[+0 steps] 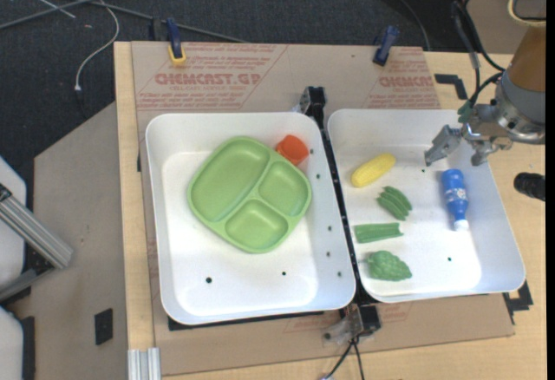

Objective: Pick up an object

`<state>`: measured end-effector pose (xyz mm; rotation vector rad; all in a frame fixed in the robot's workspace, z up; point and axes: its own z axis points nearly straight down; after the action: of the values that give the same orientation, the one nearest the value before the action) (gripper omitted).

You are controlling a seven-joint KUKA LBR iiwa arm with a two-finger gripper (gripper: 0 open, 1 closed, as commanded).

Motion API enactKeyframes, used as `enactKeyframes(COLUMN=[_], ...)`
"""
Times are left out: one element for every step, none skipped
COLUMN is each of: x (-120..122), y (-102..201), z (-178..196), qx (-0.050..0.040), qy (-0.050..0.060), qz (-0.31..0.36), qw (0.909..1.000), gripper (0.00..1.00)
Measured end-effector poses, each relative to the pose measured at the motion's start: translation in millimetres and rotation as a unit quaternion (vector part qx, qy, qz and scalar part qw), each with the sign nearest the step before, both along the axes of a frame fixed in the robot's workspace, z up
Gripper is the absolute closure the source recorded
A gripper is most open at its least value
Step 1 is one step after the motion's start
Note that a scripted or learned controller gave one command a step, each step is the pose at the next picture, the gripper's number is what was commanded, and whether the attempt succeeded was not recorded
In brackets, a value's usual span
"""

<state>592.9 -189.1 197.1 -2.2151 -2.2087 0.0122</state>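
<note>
Gripper [461,144] is seen spread wide and holding nothing, poised over the right bin [503,270] just above the blue bottle [454,199]. Nothing is lifted yet; the whole grasp is left.

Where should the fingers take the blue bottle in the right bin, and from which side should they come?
Probably across the middle of the blue bottle, coming straight down from above. It lies flat on the floor of the right bin, its long axis running roughly top to bottom in the view, white cap end lower. The fingers should close across its narrow width. Its sides are free; the gripper is just above it.
</note>
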Motion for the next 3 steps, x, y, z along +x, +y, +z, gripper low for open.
enactKeyframes(x=[3, -5, -2], y=[0, -4, -11], z=[8, -50, -101], qx=[-0.0016, -0.0006, -0.0021], qy=[-0.007, -0.004, -0.013], qz=[0.002, 0.001, 0.003], qw=[1.0, 1.0, 0.9999], gripper=[0.0, 0.0, 0.0])
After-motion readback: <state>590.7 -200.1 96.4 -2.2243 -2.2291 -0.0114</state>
